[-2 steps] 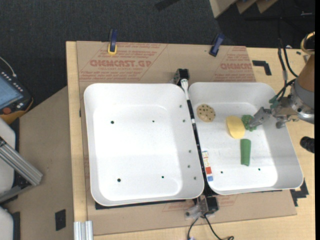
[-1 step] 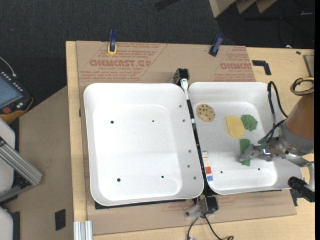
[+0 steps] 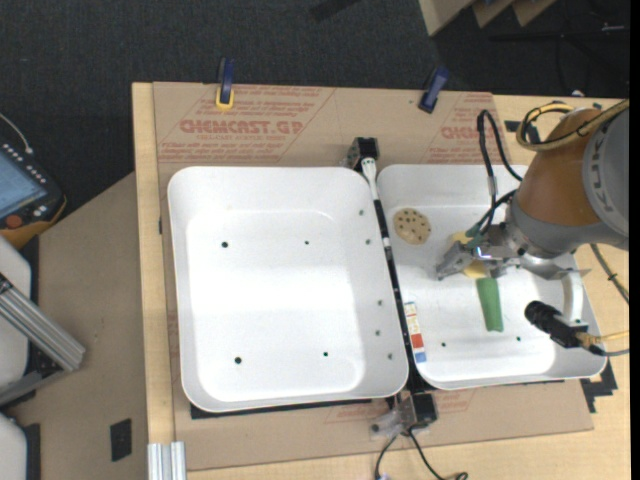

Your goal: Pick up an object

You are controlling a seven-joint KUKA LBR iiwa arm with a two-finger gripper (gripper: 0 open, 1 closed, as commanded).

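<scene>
- Cookie-like disc (image 3: 411,225), tan and dotted, lies flat near the far-left corner of the right bin (image 3: 560,363); we judge it light, stiff, perhaps brittle, best pinched across its rim.
- Green stick (image 3: 491,303) lies mid-bin; we judge it light and rigid, gripped across its width.
- End effector (image 3: 468,256) hovers between them; we cannot tell its opening or hold.

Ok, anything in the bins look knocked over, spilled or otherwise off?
Nothing stands out. The right bin holds a round tan disc lying flat and a green stick beside the gripper. Both bins sit level, side by side.
</scene>
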